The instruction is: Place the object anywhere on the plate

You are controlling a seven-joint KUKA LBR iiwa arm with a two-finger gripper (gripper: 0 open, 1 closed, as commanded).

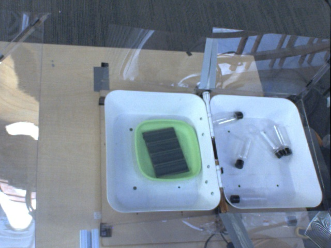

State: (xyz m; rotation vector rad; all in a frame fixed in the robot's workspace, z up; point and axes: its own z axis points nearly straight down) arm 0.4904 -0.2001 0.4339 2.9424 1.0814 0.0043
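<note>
Worktop point(62, 138) on the left is plain pale wood, nothing going on there. Next comes the left bin point(119, 190), with the green plate point(194, 154) sitting in the middle of it. A dark ridged block point(165, 152) lies flat on the plate, a bit skewed but well inside the rim. My guess is that's the object, so the job looks pretty much done. It looks stiff, light-ish and not fragile, and the grooves should give decent grip. If it needs moving, I'd pinch it across the short sides.

The right bin point(305, 190) touches the left one along the middle seam. It holds a scatter of clear vials with black caps: one near the top left point(229, 119), one in the middle point(242, 154), a pair lying together further right point(279, 141) and one down by the front wall point(248, 198). Those would be a pain: light, slick, round, so they'd roll, and probably breakable. Grab across the tube, not the cap. The one by the wall is awkward to reach.

Can't tell what state the gripper is in. Nothing blocks the plate itself.
</note>
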